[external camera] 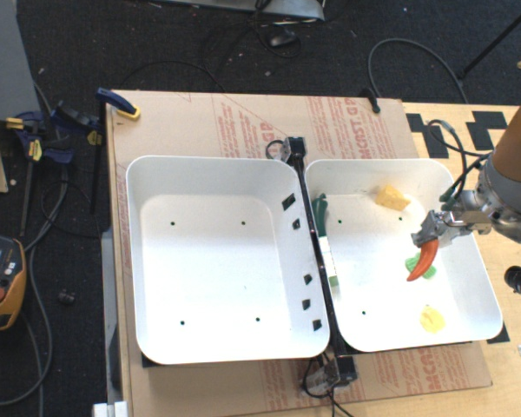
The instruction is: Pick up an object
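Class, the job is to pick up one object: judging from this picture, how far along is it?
Done: the gripper has reached the right bin, directly above the red-and-green item. In hand: whether it grips that item can't be seen. Left: a clear lift; the two yellow pieces lie untouched.

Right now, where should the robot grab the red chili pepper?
Probably at the middle of the red chili pepper, coming straight down from above. It lies slanted in the right bin, long and thin, so squeezing across its narrow width should work best. The gripper is at its upper end.
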Controlling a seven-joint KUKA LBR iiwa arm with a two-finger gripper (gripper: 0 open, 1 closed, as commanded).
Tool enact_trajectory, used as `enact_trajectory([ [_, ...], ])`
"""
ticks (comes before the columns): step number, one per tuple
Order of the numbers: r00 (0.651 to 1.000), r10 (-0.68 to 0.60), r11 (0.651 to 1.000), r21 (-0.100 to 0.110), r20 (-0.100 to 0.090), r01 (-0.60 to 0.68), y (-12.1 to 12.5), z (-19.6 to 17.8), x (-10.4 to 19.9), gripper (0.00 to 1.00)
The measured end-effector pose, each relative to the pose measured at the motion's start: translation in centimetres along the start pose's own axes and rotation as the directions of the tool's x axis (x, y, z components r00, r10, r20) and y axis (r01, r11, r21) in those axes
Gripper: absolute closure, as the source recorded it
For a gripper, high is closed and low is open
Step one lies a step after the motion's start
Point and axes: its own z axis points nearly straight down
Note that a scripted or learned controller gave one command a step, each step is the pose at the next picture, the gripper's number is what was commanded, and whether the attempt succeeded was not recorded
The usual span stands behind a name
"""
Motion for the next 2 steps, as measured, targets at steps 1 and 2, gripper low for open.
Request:
enact_trajectory([
  [1,1.000,-0.004,1.000,0.002,-0.001,0.004,2.5,0.4,4.2,1.00],
  [2,1.000,-0.005,1.000,0.001,-0.001,0.005,4.7,-0.5,9.6,1.00],
])
